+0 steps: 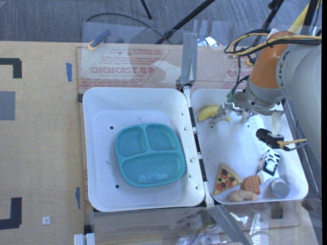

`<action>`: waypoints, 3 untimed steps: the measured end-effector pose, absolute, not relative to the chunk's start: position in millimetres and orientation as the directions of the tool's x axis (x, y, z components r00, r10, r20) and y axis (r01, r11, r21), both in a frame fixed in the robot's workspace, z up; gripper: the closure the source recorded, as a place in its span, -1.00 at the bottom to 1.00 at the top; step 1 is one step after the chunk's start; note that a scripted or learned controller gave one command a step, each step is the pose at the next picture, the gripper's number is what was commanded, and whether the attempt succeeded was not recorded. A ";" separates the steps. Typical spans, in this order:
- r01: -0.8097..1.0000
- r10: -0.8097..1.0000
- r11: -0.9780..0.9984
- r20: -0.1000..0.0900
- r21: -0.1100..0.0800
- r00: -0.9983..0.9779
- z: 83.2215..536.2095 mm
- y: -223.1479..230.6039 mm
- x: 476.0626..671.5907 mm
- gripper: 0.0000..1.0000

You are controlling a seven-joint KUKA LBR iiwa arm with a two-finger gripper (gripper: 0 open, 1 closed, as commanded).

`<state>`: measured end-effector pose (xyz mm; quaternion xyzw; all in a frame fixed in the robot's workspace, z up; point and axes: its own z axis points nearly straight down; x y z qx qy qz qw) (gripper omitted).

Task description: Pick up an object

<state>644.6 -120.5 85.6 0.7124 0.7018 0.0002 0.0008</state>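
— Where's the banana [208, 113]?
— In the right bin [240, 149], toward its eleven o'clock corner. Its long axis runs roughly from eight o'clock to two o'clock, and the two o'clock end lies right beside the hand [228, 112].
— Is the hand clamped on it?
— I cannot tell; the fingers are too blurred.

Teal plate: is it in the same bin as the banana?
No, the teal plate lies in the left bin, while the banana lies in the right bin.
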 end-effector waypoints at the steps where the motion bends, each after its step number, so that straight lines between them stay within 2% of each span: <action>1: 0.993 0.993 0.116 -0.005 -0.011 -0.116 84.9 -103.4 663.4 -1.00; 2: 0.993 0.993 0.120 -0.002 -0.020 -0.120 94.7 -100.9 662.4 1.00; 3: 0.997 0.997 0.079 -0.001 0.003 -0.079 186.3 -62.1 667.7 1.00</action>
